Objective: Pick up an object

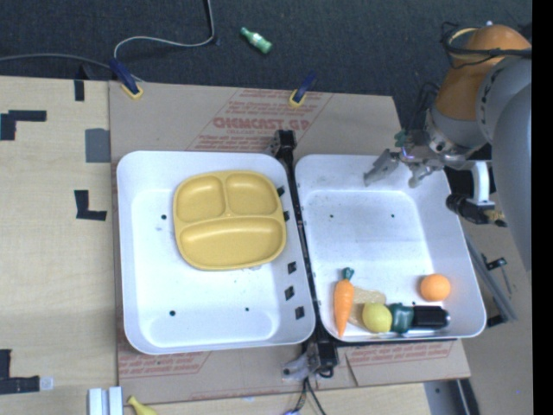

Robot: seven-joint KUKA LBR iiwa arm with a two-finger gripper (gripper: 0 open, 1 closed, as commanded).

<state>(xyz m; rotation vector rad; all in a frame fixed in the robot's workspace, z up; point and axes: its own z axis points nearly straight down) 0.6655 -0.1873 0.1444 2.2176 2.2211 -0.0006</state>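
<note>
Dark carpet (363, 33) across the top of the frame, with a small green item (256, 40) and a thin cable (164, 37) lying on it. Below, a cardboard sheet (251, 119) with red print, clipped at its upper edge by two blue-and-yellow clamps (128, 81), under two white bins side by side. In the left bin (147, 232), a yellow divided plate (230, 219) toward the upper centre. In the right bin (380, 232), all objects crowded along the lower edge: a carrot (343, 305) standing lengthwise at lower left, a yellow lemon-like fruit (377, 317) just beside it, a black and green cylinder (421, 318) touching the fruit on its right, an orange ball (435, 287) above the cylinder near the right wall. Gripper (399, 169) at the upper right corner of the right bin, fingers spread apart with nothing between them, well apart from the objects. Grey arm with orange band (471, 93) at the right edge of the frame. Nothing between gripper and objects but bare bin floor.
</note>
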